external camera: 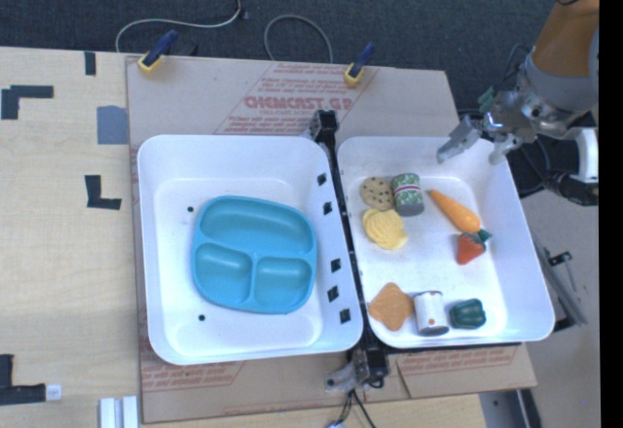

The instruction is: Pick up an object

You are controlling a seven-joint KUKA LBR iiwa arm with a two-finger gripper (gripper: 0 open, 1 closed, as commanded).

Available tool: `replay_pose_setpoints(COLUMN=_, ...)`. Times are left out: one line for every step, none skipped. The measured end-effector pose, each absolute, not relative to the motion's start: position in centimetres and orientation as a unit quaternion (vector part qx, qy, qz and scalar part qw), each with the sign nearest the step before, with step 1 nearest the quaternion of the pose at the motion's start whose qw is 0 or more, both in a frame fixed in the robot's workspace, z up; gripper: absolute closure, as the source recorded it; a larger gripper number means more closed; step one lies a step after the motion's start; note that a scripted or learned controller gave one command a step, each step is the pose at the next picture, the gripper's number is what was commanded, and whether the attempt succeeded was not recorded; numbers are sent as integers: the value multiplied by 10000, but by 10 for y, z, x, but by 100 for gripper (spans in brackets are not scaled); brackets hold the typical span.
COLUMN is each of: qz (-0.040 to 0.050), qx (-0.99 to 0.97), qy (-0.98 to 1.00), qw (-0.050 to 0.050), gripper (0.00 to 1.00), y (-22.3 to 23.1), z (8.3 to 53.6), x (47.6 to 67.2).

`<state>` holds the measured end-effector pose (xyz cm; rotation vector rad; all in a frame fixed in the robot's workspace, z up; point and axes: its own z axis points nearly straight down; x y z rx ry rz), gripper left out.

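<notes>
Two white bins [234, 149] rest on brown cardboard printed with red lettering [282, 105]. The left bin holds a light blue tray [255, 254]. The right bin holds a speckled brown cookie [376, 191], a yellow ridged piece [385, 230], an orange carrot [455, 210], a red strawberry with green leaves [470, 248], a tan cracker [390, 306], a green-labelled can [407, 194], a white can [429, 312] and a dark green piece [468, 314].

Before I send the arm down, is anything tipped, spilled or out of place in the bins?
Nothing stands out. The blue divided plate lies flat in the left bin; the toy foods, carrot included, lie scattered inside the right bin.
</notes>
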<state>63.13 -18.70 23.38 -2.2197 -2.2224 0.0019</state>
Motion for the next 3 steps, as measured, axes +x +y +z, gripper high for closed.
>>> replay_pose_setpoints(qz=24, qx=-7051, qy=-7090, qw=53, gripper=0, y=-123, z=137, x=623)
replay_pose_setpoints(qz=2, qx=-7054, qy=-7088, qw=5, gripper=0, y=-102, z=84, x=669)
replay_pose_setpoints(qz=-8, qx=-7069, qy=-7073, qw=-17, gripper=0, y=-106, z=86, x=648)
